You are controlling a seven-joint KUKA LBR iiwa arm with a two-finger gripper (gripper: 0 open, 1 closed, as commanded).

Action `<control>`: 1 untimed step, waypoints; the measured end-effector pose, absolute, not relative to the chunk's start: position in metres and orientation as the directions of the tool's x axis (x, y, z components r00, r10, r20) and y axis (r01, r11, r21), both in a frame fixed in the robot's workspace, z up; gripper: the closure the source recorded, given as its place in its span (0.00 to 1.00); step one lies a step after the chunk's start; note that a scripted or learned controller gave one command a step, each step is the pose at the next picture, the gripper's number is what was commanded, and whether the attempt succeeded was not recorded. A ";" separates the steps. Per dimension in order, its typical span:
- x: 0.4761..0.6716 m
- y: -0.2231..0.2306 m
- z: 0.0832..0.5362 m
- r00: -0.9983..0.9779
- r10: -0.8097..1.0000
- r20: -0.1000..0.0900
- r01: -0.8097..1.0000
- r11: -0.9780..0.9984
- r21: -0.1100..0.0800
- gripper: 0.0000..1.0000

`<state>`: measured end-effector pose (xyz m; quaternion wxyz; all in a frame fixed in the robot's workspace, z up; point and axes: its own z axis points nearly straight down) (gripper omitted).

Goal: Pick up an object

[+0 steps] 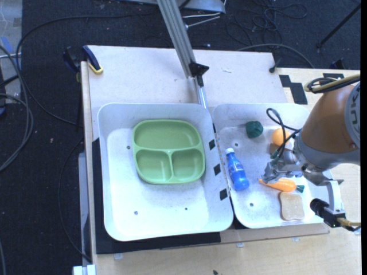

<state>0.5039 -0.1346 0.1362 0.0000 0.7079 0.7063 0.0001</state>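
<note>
In the right bin (252, 213) lie a blue bottle (236, 169), a dark green lump (254, 129), an orange ball (277, 136), an orange carrot-shaped toy (279, 183) and a tan bread slice (291, 206). My gripper (276, 169) points down into this bin, just above the carrot toy's left half and below the orange ball. Its tip sits very close to or touching the carrot toy; the arm's body hides the contact.
The left bin (114, 211) holds a light green divided plate (169, 152). A slanted metal pole (179, 33) comes down to the bins' shared back edge. A black cable (274, 119) loops over the right bin near the ball.
</note>
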 end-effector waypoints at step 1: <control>0.502 -0.142 0.181 0.002 1.000 -0.001 1.000 -0.002 0.002 1.00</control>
